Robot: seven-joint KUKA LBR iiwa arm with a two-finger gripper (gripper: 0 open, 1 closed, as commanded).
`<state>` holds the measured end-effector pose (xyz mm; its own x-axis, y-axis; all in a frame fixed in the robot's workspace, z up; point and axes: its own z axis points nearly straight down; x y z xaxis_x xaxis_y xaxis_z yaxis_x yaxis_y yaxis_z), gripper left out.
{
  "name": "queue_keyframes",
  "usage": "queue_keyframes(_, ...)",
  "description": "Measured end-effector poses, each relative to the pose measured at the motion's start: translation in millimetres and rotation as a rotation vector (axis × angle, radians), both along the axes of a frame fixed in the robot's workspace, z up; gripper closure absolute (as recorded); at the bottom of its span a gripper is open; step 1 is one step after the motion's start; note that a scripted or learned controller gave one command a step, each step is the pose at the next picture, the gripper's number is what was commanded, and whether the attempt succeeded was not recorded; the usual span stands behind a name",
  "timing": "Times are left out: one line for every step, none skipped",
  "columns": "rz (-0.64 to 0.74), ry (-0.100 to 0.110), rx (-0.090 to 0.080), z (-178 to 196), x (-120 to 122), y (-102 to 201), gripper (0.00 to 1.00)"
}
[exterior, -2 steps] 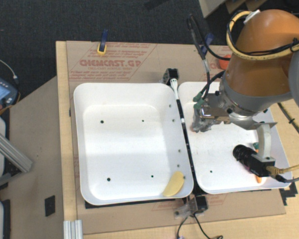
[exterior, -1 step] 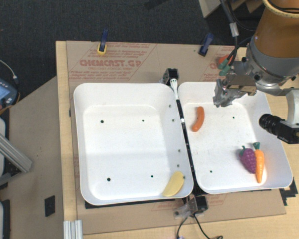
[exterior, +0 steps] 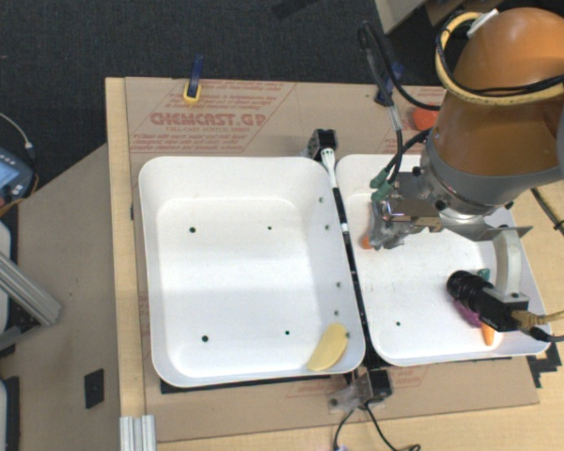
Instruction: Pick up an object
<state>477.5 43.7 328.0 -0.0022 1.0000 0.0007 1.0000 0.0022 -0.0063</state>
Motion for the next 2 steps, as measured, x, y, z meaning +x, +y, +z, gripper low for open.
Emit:
queue_keyframes(-0.002,-0.020,0.000,118.8,2.6,-17.0,1.00)
queue_keyframes(-0.006,0.001,-0.002,33.0,1.3,-43.5,1.00)
